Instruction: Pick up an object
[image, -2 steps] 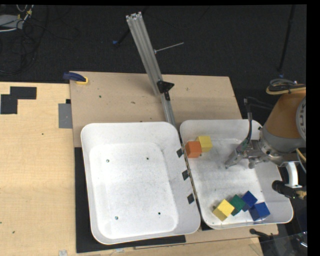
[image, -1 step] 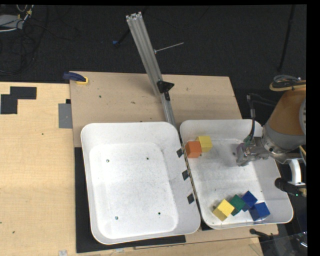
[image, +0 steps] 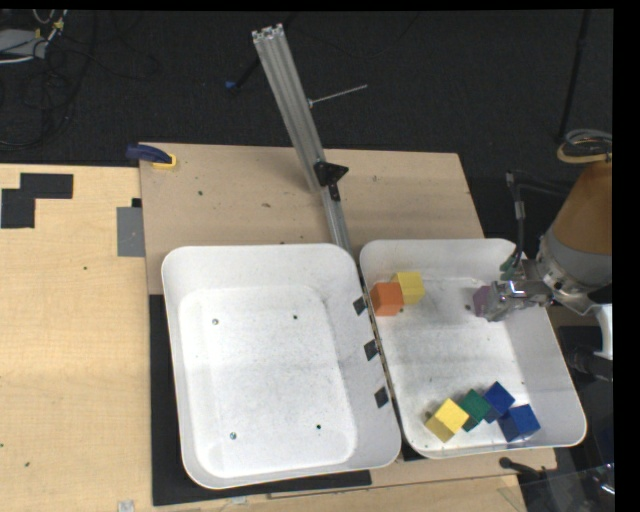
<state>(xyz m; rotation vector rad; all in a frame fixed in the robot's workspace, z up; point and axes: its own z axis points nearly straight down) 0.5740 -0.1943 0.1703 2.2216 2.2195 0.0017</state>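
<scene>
1. Camera view, bins: two shallow white bins sit side by side on the counter (image: 250, 190). The left bin (image: 190, 290) and the right bin (image: 560, 400) touch along their inner rims.
2. Arm: the grey arm (image: 585, 230) enters from the right, over the right bin's far right rim.
3. End effector (image: 492, 299): low over the upper right part of the right bin. Cannot tell whether it is released or clenched; it appears blurred and greyish. No block is seen in it.
4. Blocks, upper left of the right bin: an orange block (image: 387, 297) and a yellow block (image: 409, 288), touching, well apart from the end effector.
5. Blocks, near right corner: a second yellow cube (image: 447, 419), a green block (image: 474, 408) and two blue blocks (image: 497, 396) (image: 519, 422), clustered together.
6. Behind the bins: a slanted aluminium rail (image: 295, 110).
</scene>
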